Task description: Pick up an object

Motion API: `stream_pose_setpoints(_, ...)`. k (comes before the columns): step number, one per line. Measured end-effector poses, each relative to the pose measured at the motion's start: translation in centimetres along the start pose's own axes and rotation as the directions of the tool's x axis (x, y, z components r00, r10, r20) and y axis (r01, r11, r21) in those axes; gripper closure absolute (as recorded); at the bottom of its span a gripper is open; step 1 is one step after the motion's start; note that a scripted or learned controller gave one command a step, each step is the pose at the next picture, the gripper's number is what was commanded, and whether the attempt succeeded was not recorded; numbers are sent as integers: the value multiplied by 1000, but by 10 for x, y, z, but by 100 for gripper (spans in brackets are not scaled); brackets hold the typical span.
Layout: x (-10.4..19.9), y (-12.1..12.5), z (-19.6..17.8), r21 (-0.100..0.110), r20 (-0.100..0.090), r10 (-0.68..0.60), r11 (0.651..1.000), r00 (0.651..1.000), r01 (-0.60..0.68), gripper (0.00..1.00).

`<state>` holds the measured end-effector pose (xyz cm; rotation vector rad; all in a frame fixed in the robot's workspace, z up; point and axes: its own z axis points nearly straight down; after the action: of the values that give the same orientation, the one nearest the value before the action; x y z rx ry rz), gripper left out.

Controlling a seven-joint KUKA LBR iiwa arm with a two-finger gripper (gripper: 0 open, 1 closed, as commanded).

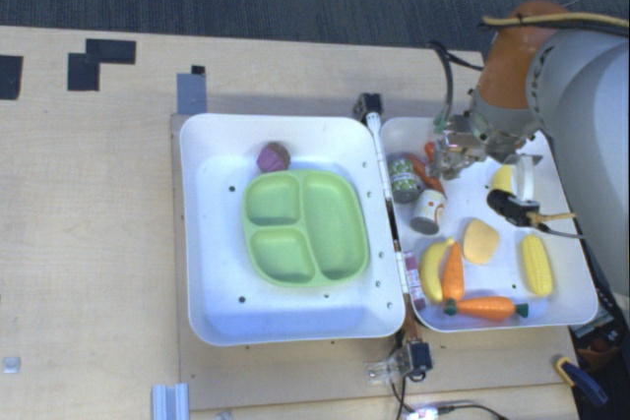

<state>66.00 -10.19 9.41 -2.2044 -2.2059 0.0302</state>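
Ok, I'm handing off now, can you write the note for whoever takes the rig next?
Claw: low over the far end of the right bin, beside the green can; its grip is unreadable from here.
Right bin: two carrots, banana, corn cob, small cup.
Left bin: green divided plate, purple ball.
Done: no pick seen.
Left: grasp and lift one object.

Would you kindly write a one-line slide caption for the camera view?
KUKA arm's gripper hovers over the right bin of toy food; green divided tray sits in the left bin.
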Motion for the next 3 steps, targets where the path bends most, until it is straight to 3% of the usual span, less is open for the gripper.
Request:
stream_pose_setpoints(1, 22, 4, -209, -41, 4, -7, 999, 1000, 7, 100)
stream_pose_setpoints(2, 22, 3, -205, -35, 3, -6, 999, 1000, 6, 0)
stream_pose_setpoints(3, -27, 7, -19, -28, 3, -2, 1000, 1000, 2, 0)
